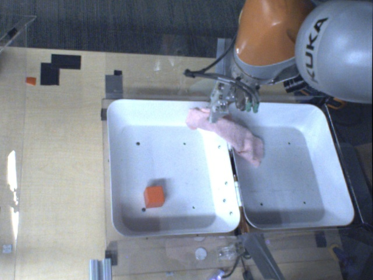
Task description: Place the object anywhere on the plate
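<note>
A pink cloth hangs in the air over the ridge where the two white bins meet, near their far side. Its upper end is pinched between the fingers of my gripper, which is shut on it. From there the cloth trails down and to the right, over the right bin. The orange-banded wrist looms directly above and hides the top of the gripper.
A small orange block lies on the floor of the left bin, toward its near left corner. Black blocks and a small orange piece sit on the bench at the far left.
</note>
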You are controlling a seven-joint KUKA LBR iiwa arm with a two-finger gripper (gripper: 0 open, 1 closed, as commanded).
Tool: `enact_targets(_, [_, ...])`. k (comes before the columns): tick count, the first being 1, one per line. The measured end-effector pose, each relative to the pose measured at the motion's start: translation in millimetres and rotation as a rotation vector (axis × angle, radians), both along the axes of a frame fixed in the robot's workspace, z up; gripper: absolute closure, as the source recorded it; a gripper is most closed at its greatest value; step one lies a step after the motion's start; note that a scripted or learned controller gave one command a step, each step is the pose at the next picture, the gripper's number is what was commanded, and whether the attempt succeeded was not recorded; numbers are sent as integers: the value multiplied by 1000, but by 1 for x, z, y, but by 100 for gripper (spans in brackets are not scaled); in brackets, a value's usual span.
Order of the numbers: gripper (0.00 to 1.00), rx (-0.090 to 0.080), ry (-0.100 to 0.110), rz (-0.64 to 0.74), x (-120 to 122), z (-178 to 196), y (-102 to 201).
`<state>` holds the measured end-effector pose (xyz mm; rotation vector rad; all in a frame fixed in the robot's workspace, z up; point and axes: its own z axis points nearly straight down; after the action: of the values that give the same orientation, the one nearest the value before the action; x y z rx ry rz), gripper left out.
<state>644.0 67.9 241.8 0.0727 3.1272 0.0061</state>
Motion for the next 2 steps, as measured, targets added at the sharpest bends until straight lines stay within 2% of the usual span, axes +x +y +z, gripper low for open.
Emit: enact_targets(2, [100, 0, 3, 48, -17, -9, 96])
